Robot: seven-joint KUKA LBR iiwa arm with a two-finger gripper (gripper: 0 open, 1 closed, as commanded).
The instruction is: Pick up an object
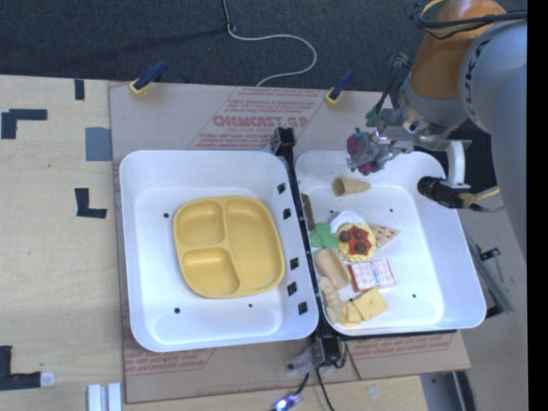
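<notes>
My gripper [364, 152] hangs over the far left rim of the right bin [445, 255], coming in from the right. Just below it a small tan wedge [351, 186] lies on the bin floor. Toy food is piled along the bin's left side: a pizza slice with red topping [360, 240], a green piece [323, 236], a tan bread-like piece [330, 268], a red and white packet [372, 275] and yellow cheese slabs [366, 305]. The gripper is blurred and mixed in colour at its tip.
The left bin [145, 229] holds a yellow divided plate [229, 247]. A black divider [291, 221] runs between the bins. Blue clamps [147, 77] [340, 85] hold the cardboard sheet at the back. A white cable [274, 41] curls behind the bins.
</notes>
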